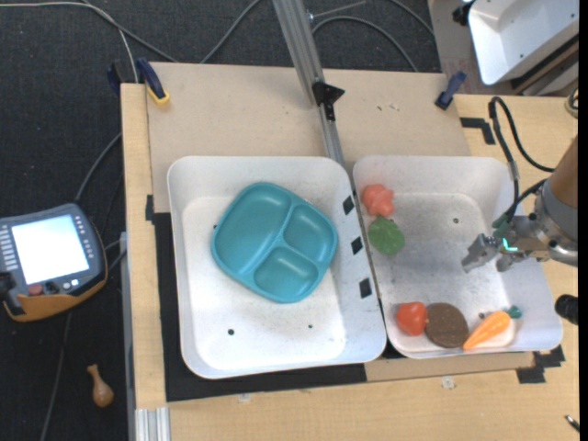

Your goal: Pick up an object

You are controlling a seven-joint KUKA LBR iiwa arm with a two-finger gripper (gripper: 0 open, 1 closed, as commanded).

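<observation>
Pick not done — gripper (484, 252) sits over the right bin (432, 177), nothing between its fingers; can't tell if they're apart or together. Carrot (489, 329), brown disc (446, 323), tomato (412, 317) lie at near edge — untouched.

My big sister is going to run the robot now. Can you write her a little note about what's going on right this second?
Gripper: over the right bin near its right wall, nothing seen between its fingers.
Right bin things: pink-red toy and green toy by the left wall; red tomato, brown disc and orange carrot along the near edge.
Left bin: teal divided plate.
Done: nothing picked up yet.
Left: lower onto one toy, grip it, lift.
</observation>
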